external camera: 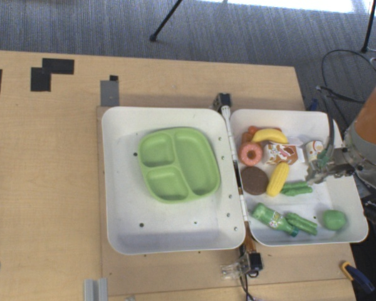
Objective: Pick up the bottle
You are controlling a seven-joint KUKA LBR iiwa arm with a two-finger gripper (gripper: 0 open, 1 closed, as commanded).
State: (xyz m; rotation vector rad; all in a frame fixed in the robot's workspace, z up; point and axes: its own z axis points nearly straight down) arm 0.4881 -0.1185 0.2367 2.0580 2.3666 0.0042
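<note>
The green bottle [274, 219] lies on its side near the front wall of the right bin [348, 238], its neck end pointing toward the divider between the two bins and its other end touching or just beside a green pepper-like piece [302, 224]. A green ball-shaped item [334, 219] sits apart from it in the front right corner. Behind the bottle lie a corn cob [277, 177], a brown disc [255, 179], a pink doughnut [250, 153], a banana [269, 135] and a small printed packet [282, 153], all crowded toward the bin's back half.

The gripper [316, 168] hangs at the right side of that bin, beside the corn and above a green bean-like piece [297, 189]; it is well back from the bottle and nothing sits between its tips. Whether they are spread or pressed together, I cannot tell at this size. The left bin [122, 231] holds only a green divided plate [175, 163].

The step in hand looks like the approach, before any grasp. The next move calls for travel toward the front of the bin and leftward, so the gripper ends over the bottle's middle, then a turn of the wrist so the closing line crosses the bottle's narrow width. The likely trouble is the pepper-like neighbour, which could be caught along with it
</note>
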